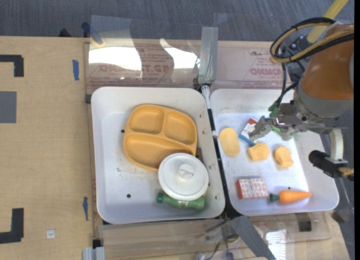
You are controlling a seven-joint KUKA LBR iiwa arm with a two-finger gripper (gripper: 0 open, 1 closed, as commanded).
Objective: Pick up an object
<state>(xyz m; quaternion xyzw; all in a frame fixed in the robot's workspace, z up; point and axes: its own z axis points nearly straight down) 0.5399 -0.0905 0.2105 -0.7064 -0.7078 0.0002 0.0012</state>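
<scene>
Nearest the lens, along the front of the right bin (332,197), lie a small red-and-white patterned box (251,188) and a toy carrot (293,196), orange with a green stub at its left end. Behind them sit two yellow chunks like cheese, one (258,152) nearer the middle and one (283,156) to its right, and a pale yellow oval piece (229,141) close to the divider between the bins. A small packet in white, red and blue (248,129) lies at the back of this group, and the gripper (263,128) hangs just beside or over it; whether they touch is hard to say. Its tip is dark and small against the packet, so I cannot tell how the jaws stand or whether anything sits between them. Much of the arm (329,79) is cut off at the right edge, its orange band and looping cables covering the bin's far corner. In the left bin (104,140) an orange divided plate (160,135) is overlapped at the front by a white lidded bowl (183,175), which partly hides a green object (181,201) lying beneath its near rim.
</scene>
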